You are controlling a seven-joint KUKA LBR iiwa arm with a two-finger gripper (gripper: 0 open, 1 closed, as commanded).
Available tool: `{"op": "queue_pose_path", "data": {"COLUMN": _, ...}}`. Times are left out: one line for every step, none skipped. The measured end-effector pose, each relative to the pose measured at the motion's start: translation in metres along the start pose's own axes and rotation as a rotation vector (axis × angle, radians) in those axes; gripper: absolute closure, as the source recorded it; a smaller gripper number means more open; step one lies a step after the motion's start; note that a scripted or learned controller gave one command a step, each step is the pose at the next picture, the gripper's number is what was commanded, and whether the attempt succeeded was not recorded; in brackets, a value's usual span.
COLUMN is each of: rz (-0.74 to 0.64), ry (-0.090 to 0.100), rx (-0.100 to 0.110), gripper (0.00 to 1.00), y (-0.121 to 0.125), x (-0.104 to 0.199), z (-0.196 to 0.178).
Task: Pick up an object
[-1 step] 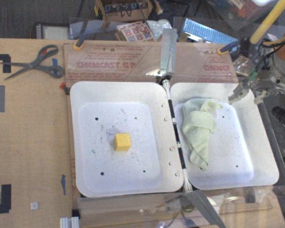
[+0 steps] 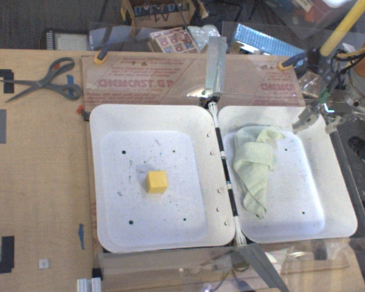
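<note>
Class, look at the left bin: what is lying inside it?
Inside the left bin lies one yellow block, near the middle of the speckled floor. The patch of floor under the block is covered.

yellow block (image 2: pixel 157 182), pale green cloth (image 2: pixel 256 166), white bins (image 2: pixel 103 132)

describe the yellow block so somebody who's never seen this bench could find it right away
Look at the left white bin of the two. Near its middle sits the yellow block, a small cube. It is the one solid, bright object; its neighbour bin holds a crumpled pale green cloth.
</note>
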State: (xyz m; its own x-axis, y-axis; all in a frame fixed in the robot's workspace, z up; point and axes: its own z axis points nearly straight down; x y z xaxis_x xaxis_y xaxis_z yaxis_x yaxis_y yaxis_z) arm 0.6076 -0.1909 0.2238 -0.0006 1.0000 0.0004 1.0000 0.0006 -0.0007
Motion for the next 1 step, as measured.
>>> {"op": "queue_pose_path", "data": {"rz": -0.193, "ry": -0.003, "rx": -0.004, "gripper": 0.0, "y": 0.0066, "x": 0.0111, "z": 0.1281}}
